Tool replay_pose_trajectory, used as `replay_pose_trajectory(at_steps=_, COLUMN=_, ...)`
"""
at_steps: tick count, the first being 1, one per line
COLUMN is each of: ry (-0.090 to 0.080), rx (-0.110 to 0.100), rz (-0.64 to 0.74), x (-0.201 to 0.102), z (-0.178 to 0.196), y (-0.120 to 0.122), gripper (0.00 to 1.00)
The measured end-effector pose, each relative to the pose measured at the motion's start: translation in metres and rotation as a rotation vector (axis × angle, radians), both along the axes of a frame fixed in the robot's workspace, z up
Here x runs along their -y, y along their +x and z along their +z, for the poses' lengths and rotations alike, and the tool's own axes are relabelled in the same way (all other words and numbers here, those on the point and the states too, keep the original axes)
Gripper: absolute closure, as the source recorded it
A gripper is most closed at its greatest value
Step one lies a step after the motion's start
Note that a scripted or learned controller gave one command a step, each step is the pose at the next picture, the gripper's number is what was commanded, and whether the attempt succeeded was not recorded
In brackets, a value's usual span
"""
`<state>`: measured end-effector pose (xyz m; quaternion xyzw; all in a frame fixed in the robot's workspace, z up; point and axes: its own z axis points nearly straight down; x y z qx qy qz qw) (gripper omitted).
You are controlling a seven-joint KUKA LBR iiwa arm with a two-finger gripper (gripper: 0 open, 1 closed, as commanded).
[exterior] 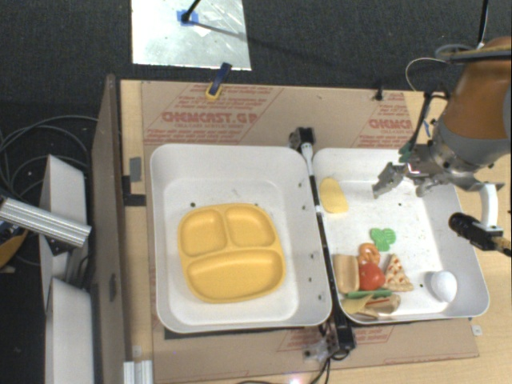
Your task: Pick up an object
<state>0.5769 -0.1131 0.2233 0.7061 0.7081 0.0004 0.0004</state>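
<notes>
Nearest in the right bin point(472, 298) lies a white egg point(441, 284), toy food point(370, 274) crowded left of it, a yellow piece point(334, 196) farther; the gripper point(408, 179) hovers farthest, fingers apart, empty; better target an isolated piece and descend squarely

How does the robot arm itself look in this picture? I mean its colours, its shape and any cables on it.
The arm is thick and rounded, with an orange band above a grey wrist section. Thin dark cables loop over its top. The gripper is a small grey metal piece with dark parts. A black, rod-like part sticks out below the wrist.
</notes>
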Motion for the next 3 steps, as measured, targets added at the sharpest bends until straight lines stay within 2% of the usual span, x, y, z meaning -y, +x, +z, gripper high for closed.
replay_pose_trajectory(at_steps=1, ry=0.002, rx=-0.01, rz=-0.003, x=0.011, z=-0.124, y=-0.026, gripper=0.0)
replay_pose_trajectory(at_steps=2, ry=0.003, rx=-0.005, rz=-0.002, x=-0.027, z=-0.136, y=-0.076, gripper=0.0)
replay_pose_trajectory(at_steps=3, ry=0.0, rx=0.002, rz=-0.001, x=-0.025, z=-0.125, y=-0.073, gripper=1.0)
